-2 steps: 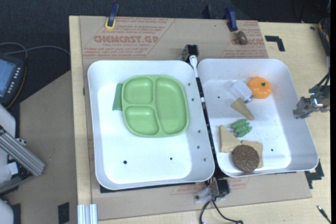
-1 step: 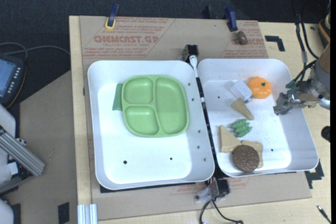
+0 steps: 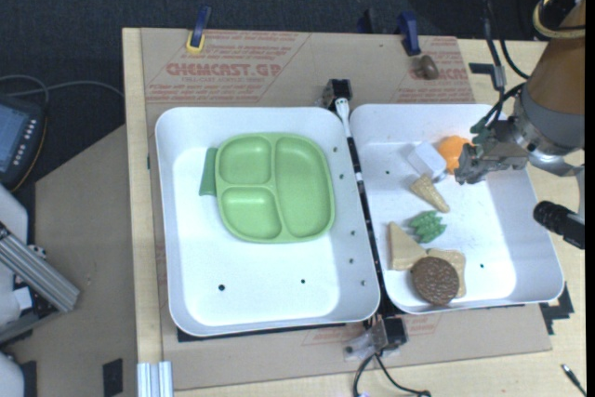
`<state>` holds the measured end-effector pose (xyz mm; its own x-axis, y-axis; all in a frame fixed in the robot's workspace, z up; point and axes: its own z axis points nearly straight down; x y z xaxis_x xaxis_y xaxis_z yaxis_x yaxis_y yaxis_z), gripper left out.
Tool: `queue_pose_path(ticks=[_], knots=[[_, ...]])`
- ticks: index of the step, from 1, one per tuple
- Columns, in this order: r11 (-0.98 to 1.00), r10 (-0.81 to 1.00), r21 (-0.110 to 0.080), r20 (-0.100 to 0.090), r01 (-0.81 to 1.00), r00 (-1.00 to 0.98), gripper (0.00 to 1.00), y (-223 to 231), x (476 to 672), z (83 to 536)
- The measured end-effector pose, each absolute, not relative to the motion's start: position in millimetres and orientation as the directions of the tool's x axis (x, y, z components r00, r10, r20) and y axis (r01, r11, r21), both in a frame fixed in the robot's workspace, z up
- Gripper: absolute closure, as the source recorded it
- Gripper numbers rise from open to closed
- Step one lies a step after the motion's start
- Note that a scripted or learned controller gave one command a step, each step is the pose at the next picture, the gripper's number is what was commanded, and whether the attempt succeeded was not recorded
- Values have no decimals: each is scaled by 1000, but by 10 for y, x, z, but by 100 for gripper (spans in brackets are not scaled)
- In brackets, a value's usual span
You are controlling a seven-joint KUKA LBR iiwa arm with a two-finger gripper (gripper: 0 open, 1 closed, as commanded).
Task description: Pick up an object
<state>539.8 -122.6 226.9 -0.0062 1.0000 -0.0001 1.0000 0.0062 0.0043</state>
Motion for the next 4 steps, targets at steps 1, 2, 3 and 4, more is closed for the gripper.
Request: queue_pose_path(ticks=[1,2,3,4], knots=[[5,1000,3,-1,1000,-5,100,-816,5617,2202],[4,1000,3,-1,1000,-4,100,-375,5819,2128],[6,1000,3,1,1000,-6,100,151,6007,2074],[7,1000,3,2,1000,-7,100,699,6096,2133]])
